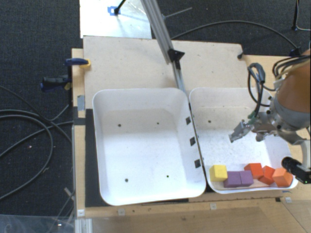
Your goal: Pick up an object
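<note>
blocks sit in a row along the near wall of the right bin (228,106): yellow block (218,172) at the left end, purple block (238,178) touching it, then orange blocks (266,174) bunched toward the near right corner. likely pushed or slid there, since they hug the wall and each other, which makes a clean grab harder, little room on the wall side. left bin (146,106) sits just beside, sharing the middle edge, on the worktop (126,62)

pincer (238,131) hangs over the middle of the right bin, apart from the blocks, up-bin from the purple one, nothing seen between its tips. spread or pressed together: cannot tell, too small and dark against the bin floor. arm (294,98) comes in from the right, wrist bent so the pincer points leftward and down at a slant, cables looped above it. judgement: approach step, no pick made yet, next move needs travel toward the near wall
</note>
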{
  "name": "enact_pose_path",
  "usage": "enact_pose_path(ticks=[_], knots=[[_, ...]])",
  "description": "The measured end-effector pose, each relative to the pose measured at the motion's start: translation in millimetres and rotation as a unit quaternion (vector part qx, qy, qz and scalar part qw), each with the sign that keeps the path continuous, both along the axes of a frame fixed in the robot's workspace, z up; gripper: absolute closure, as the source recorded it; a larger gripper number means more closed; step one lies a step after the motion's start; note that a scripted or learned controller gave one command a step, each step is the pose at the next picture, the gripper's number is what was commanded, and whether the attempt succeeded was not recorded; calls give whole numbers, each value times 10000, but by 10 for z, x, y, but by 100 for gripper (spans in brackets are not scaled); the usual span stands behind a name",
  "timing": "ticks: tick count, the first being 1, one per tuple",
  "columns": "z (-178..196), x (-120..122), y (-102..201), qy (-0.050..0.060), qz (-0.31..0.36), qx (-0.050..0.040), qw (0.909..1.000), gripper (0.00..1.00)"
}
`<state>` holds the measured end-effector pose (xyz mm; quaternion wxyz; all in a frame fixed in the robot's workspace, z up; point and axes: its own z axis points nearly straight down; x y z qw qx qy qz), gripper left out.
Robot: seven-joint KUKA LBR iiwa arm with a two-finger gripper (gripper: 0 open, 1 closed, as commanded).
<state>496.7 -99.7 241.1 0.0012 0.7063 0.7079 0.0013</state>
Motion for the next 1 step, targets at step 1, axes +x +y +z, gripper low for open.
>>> enact_pose_path(ticks=[1], knots=[[0, 0, 0, 0, -1, 1, 10000, 0]])
